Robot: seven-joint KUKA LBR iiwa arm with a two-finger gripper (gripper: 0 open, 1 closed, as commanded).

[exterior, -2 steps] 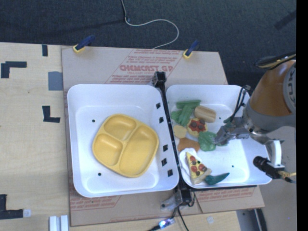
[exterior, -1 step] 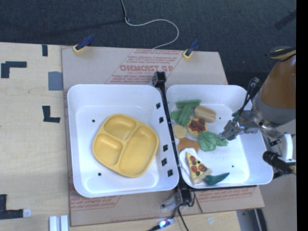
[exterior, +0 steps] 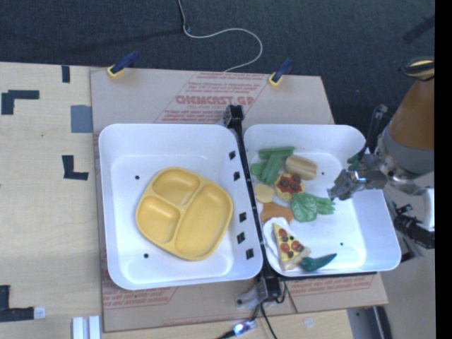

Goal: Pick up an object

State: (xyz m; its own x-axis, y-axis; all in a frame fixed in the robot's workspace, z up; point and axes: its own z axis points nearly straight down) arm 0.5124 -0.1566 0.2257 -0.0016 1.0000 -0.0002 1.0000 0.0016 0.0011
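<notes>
You have two white bins side by side on a cardboard sheet (exterior: pixel 212 101) laid over the bench. The left bin (exterior: pixel 116 189) holds a yellow divided plate (exterior: pixel 184 212), lying flat near its middle. The right bin (exterior: pixel 374 239) holds the toy food you could pick from: a bunch of green pieces (exterior: pixel 270 164) near the divider, a bread roll (exterior: pixel 301 166) just beside them, a small round pizza (exterior: pixel 288 184) below the roll, a pale yellow piece (exterior: pixel 263 193) and an orange piece (exterior: pixel 276 211) next to it, a green leaf (exterior: pixel 308 207) toward the bin's middle, a pizza slice (exterior: pixel 287 245) near the front edge, and a dark green pepper (exterior: pixel 319 261) touching the slice's lower corner. The arm comes in from the right, its orange band above the wrist, and the gripper (exterior: pixel 342 188) sits low inside the right bin, just right of the green leaf and close to its edge. You cannot tell from this view how the gripper is set, and nothing shows clearly in its grasp. A thin cable (exterior: pixel 219 34) loops across the dark floor behind the bins.
</notes>
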